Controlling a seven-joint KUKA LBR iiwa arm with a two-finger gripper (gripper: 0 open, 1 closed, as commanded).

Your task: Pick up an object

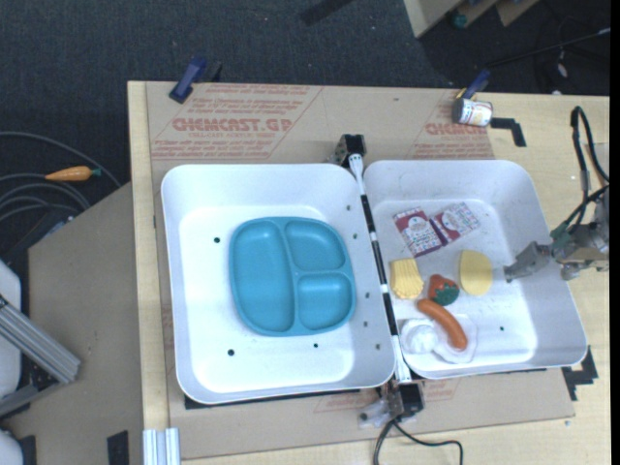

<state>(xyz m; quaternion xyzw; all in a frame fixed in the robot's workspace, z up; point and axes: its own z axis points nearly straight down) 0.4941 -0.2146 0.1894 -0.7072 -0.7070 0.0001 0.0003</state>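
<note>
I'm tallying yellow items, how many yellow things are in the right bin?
2: a corn piece near the bin's left wall, and a yellow block to its right.

Dark carpet floor (87, 27) across the top and left; tan bench (242, 114) at centre; grey cables (29, 197) at left.

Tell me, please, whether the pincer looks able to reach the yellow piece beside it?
Probably yes: the pincer sits just right of the yellow piece, with bare bin floor between them.
</note>
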